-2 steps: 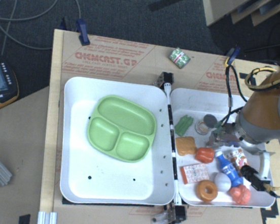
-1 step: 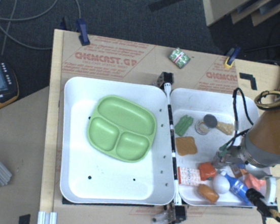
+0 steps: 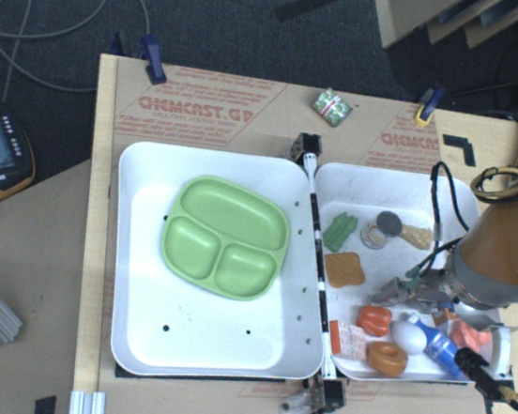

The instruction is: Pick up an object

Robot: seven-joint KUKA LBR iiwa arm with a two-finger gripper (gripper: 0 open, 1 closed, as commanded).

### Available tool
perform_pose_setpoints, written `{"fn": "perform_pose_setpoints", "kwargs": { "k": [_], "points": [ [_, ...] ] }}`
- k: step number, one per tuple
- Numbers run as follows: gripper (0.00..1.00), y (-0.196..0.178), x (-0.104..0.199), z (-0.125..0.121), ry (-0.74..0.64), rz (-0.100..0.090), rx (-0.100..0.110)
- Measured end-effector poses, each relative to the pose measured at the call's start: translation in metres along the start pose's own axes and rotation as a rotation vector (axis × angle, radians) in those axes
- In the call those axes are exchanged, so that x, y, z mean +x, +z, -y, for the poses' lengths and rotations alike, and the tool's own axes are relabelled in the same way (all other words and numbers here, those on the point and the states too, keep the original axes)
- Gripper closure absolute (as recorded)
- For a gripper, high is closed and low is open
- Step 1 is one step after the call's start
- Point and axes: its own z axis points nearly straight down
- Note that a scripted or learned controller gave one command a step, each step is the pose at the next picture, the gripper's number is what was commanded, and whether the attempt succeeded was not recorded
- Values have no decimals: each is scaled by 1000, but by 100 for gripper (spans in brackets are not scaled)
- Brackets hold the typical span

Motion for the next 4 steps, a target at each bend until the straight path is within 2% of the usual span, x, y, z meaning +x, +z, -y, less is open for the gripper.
{"fn": "perform_pose_setpoints", "kwargs": {
  "k": [1,2,3,4],
  "points": [
    [0,-100,76,-3,-3,0,-1],
    [0,0,51,21,0,0,0],
    [100,-10,52,21,0,0,-2],
    [100,-100,101,-26,-2,0,-1]
  ]
}}
